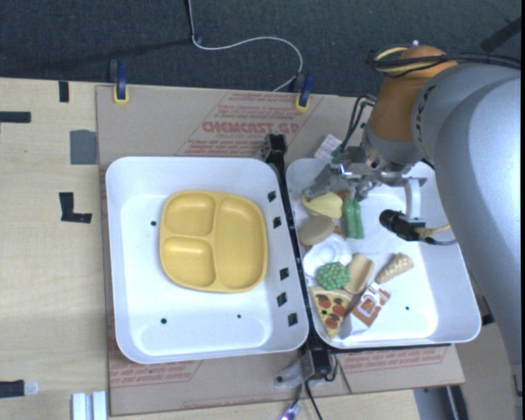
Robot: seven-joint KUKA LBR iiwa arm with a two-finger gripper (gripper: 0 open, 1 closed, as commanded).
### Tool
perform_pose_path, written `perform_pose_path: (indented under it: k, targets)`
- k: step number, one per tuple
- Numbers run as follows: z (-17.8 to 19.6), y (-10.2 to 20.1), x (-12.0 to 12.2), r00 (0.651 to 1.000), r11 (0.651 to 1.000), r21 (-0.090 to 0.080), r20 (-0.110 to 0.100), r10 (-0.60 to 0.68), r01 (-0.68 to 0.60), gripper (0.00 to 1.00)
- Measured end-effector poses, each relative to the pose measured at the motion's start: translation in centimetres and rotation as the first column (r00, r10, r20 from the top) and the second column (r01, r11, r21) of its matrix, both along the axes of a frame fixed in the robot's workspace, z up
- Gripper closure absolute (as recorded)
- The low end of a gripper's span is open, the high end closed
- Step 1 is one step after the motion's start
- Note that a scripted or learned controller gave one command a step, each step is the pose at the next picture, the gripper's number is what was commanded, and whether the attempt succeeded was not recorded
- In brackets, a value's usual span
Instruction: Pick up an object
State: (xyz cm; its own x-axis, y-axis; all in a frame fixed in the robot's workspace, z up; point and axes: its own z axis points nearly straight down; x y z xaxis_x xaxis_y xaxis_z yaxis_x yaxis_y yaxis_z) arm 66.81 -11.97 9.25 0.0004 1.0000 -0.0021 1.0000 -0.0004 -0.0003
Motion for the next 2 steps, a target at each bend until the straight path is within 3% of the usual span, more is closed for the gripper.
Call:
perform_pose_path:
  k: [1, 2]
  targets:
    - [-0.8, 2.3, -0.5, 1.000, 1.000, -0.001, -0.001, 0.002, -0.002, 0.00]
    - [0.4, 2.1, -0.5, 1.000, 1.000, -0.002, -0.002, 0.001, -0.001, 1.00]
